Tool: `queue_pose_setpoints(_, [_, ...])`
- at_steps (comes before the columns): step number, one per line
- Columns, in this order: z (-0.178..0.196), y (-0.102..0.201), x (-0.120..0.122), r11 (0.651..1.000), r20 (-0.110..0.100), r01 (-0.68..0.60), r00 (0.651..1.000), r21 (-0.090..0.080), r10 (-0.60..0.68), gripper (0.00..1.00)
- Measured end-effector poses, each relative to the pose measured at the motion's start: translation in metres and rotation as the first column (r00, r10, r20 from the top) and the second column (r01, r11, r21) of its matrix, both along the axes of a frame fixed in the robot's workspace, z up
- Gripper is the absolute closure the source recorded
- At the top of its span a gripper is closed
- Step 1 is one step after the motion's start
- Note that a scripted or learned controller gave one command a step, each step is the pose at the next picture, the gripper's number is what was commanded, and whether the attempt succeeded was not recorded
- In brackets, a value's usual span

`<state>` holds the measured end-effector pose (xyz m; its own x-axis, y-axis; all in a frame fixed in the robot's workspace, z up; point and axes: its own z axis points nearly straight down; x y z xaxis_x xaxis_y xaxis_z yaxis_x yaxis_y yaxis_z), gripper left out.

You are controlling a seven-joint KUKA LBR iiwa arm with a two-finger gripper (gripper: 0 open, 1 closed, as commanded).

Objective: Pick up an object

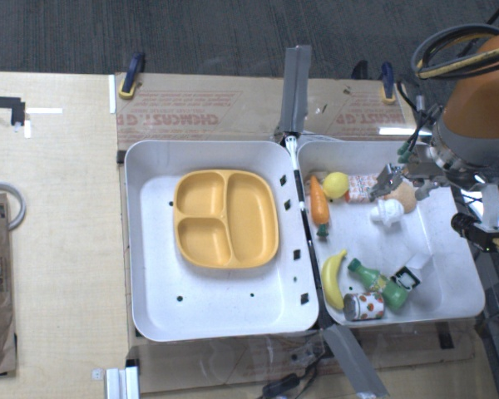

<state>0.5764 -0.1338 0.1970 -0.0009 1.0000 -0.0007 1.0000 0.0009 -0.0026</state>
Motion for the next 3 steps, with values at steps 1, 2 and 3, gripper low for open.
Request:
queue_pose_setpoints(1, [-0.007, 0.062, -0.100, 0.996, -0.001, 0.085, 0.996, 0.000, -0.085, 0.00])
queue_pose_setpoints(2, [0.064, 0.064, -0.099, 0.998, 0.000, 0.055, 0.998, -0.001, -0.055, 0.00])
queue_pose_setpoints(3, [0.113, 0.090, -0.099, 1.000, 0.000, -0.014, 1.000, -0.001, 0.014, 0.00])
